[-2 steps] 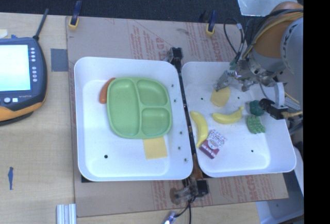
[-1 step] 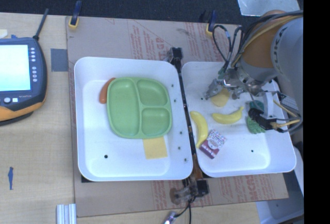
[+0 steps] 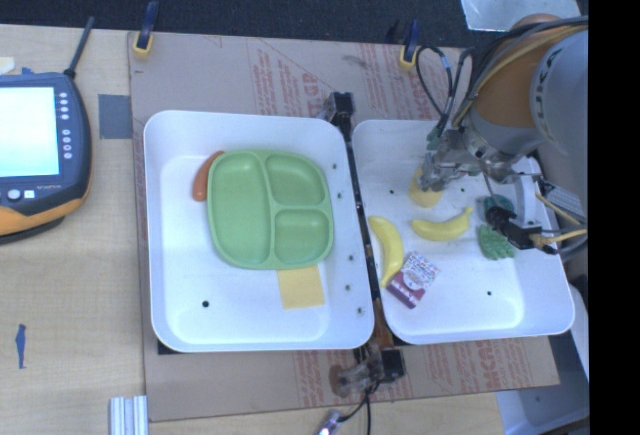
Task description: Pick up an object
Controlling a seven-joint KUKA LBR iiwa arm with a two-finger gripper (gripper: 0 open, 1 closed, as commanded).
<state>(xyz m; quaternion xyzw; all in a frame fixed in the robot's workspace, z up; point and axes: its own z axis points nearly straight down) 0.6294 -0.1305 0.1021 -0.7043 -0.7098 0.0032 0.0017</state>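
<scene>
My gripper hangs low in the right bin, near its far left part, right over a small yellow object that is partly hidden beneath it. Just in front lies a small yellow banana, and a larger banana rests against the bin's left wall. A red and white packet sits near the big banana's front end. A green leafy item lies to the right, under the arm's cables.
The left bin holds a green divided plate, a yellow flat slice at its front edge and an orange sausage at its left. A tablet-like controller lies at the bench's left.
</scene>
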